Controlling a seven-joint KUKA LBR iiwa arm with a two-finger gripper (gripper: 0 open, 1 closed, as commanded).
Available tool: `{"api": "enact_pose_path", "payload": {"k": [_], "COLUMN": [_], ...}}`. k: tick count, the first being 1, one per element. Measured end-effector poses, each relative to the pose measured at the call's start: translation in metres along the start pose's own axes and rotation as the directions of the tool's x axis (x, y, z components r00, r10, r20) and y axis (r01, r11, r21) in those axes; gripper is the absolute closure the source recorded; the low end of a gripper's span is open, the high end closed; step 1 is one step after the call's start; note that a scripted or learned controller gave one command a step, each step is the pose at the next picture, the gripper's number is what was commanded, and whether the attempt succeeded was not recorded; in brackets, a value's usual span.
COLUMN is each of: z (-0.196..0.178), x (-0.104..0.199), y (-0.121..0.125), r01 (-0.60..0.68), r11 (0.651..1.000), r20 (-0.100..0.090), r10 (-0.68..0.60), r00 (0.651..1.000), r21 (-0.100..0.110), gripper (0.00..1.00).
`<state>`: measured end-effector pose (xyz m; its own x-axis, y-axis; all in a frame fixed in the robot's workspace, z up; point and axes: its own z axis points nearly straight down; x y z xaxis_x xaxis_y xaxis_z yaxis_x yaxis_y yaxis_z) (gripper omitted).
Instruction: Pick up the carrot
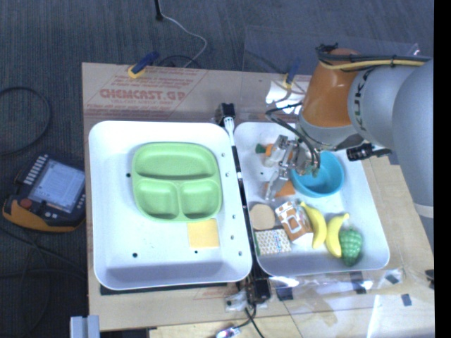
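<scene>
The carrot (268,148) lies in the right bin (373,210) near its far left corner. It is orange with a small green top pointing left, and most of it is hidden under the gripper. A second orange patch (284,187) shows just below the gripper; I cannot tell whether it is part of the same carrot. My gripper (285,165) hangs low over this spot, reaching in from the right, between the carrot's top and a blue bowl (323,175).
The right bin also holds a tan round cookie (262,216), a checked cracker (272,242), an orange-and-white packet (293,218), a banana (321,229) and a green knobbly fruit (351,244). The left bin (113,210) holds a green divided plate (176,179) and a yellow square (204,233).
</scene>
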<state>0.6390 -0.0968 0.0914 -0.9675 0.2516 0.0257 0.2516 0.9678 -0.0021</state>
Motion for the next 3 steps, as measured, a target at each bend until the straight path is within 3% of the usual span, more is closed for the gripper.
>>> {"api": "enact_pose_path", "payload": {"k": [1,2,3], "z": [0.001,0.002,-0.01], "x": [-0.005,0.059,0.056], "y": [0.002,-0.014,-0.014], "r01": [-0.311,-0.413,-0.412], "r11": [0.95,0.91,0.911], "r20": [0.034,0.037,0.045], "r10": [0.311,0.414,0.412], "r00": [0.95,0.91,0.91], "r21": [-0.017,-0.018,-0.021], "gripper": [0.0,0.0,1.0]}}
